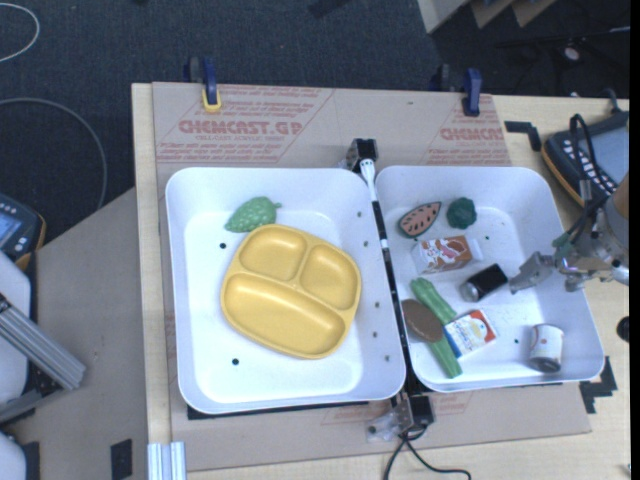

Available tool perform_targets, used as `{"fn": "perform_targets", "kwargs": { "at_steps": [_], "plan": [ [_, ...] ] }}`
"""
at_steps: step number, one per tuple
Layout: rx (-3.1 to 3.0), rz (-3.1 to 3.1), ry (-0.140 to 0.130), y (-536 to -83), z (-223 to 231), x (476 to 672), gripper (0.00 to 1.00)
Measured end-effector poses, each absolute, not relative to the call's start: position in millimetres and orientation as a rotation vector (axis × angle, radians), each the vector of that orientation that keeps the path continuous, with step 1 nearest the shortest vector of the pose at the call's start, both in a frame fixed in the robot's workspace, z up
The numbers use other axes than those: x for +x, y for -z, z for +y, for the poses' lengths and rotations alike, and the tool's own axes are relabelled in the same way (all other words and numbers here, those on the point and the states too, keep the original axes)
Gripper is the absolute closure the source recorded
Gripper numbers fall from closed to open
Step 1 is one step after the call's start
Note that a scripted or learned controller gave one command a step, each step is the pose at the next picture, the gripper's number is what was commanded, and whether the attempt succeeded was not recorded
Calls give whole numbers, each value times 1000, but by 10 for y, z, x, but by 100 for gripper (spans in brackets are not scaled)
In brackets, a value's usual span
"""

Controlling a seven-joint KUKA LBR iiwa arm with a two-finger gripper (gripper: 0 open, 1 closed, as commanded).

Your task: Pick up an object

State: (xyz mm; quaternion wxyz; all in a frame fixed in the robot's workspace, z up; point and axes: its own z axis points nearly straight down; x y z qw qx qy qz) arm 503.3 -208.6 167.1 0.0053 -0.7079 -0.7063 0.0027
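The right bin [520, 190] holds several small things: a watermelon-slice toy [420, 218], a dark green round piece [461, 211], a snack packet [444, 253], a black cylinder [484, 282], a green cucumber [436, 322], a brown oval piece [421, 320], a small red and white carton [470, 332] and a white can [545, 346]. My gripper [540, 270] reaches in over the bin's right side, just right of the black cylinder and above the can. Nothing shows between its fingers.
In the left bin [190, 268] lie a yellow divided plate [290, 290] and a green leafy toy [252, 213]. Clamps [209, 83] hold the cardboard-covered bench at the back. A device [585, 153] sits at the far right.
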Motion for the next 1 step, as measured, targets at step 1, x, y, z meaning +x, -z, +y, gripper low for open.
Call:
{"fn": "perform_targets", "kwargs": {
  "at_steps": [1],
  "plan": [
    [-2209,-2217,13,-829,-2189,4800,0]
  ]
}}
